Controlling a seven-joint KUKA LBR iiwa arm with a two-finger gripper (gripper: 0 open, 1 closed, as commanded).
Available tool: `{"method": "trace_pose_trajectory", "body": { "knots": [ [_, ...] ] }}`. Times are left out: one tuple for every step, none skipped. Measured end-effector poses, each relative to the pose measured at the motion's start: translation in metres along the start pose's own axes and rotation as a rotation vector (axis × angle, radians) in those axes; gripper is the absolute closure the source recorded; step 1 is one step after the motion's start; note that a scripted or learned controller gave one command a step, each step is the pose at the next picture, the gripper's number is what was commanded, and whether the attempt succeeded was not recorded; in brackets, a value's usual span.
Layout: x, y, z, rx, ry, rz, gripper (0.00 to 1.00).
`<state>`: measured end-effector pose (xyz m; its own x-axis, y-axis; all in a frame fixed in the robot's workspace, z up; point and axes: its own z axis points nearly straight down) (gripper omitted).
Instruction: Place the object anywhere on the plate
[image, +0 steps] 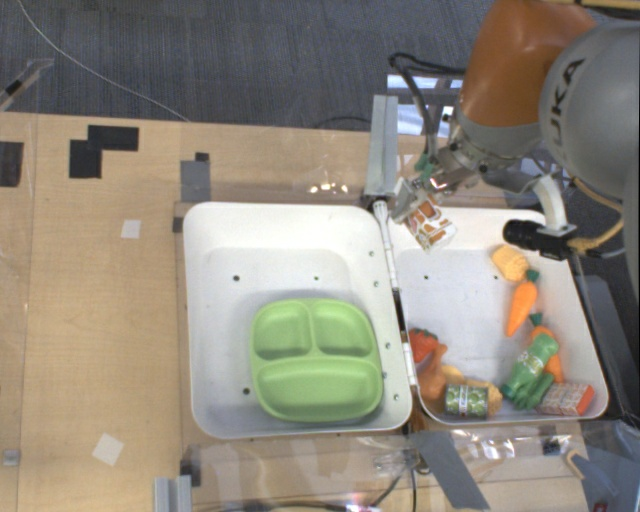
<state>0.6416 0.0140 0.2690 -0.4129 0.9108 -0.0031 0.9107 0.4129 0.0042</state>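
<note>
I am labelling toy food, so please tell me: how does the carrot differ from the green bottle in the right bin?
The carrot is orange and tapers to a point; the green bottle is green and blunt. The carrot lies nearer the bin's middle; the bottle lies nearer the front, among other toys. Both lie flat, slanting alike.

The arm (560, 70) is cut off by the top and right edges, so only its orange band and part of the grey casing show. The gripper (418, 205) at the far left corner of the right bin (470, 285) is partly covered by the wrist above it, and a small white and orange packet (432, 226) hangs right at its tip, though whether the fingers actually clamp it is too small to tell. In the near part of that bin the piled toys overlap: the red piece (424, 348) is half hidden by the bin wall.
</note>
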Motion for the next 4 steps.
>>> {"method": "trace_pose_trajectory", "body": {
  "knots": [
    [0.046,-0.037,0.070,0.002,0.003,-0.273,1.00],
    [0.124,-0.037,0.042,-0.004,0.002,-0.585,1.00],
    [0.094,-0.065,0.018,-0.005,-0.001,-0.879,1.00],
    [0.137,-0.106,-0.006,-0.005,-0.001,-1.144,1.00]
  ]
}}
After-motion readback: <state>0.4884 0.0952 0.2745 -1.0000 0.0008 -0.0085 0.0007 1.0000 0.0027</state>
